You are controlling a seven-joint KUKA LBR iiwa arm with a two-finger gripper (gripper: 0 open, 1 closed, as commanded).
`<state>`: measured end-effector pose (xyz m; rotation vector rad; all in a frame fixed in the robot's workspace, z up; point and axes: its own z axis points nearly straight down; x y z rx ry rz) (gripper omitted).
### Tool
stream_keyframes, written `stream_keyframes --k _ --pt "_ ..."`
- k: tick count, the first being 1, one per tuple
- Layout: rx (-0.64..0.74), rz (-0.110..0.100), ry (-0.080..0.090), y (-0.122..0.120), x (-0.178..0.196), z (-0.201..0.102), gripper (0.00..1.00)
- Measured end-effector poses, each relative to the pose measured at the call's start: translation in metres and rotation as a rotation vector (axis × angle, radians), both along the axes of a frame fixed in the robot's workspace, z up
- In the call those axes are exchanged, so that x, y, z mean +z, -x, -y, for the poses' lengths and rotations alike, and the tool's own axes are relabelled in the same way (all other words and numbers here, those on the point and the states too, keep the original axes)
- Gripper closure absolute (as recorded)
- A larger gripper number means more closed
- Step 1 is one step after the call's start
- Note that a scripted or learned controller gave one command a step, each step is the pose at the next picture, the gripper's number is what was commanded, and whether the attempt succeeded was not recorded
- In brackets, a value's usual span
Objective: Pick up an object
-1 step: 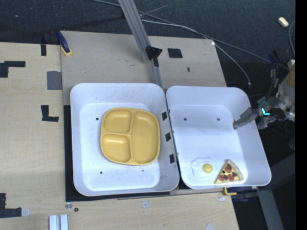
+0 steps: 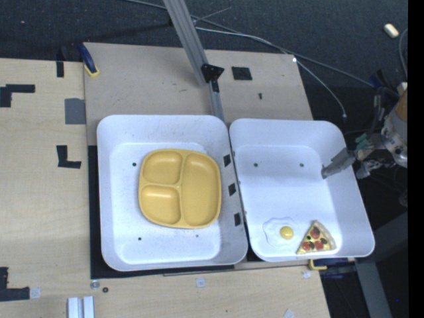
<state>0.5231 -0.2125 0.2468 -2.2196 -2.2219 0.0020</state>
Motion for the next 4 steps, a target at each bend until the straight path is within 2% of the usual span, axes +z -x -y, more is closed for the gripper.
stream_keyframes --k 1,2,3,4 --pt "0.000 -0.004 0.000 -0.005 -0.045 0.001 0.00" --pt "0.000 -0.006 -0.002 -0.008 -0.108 0.004 0.00" --pt "0.000 0.001 0.002 -0.008 -0.160 0.004 0.00" --pt "0.000 0.004 0.004 -0.010 -0.147 0.005 1.00"
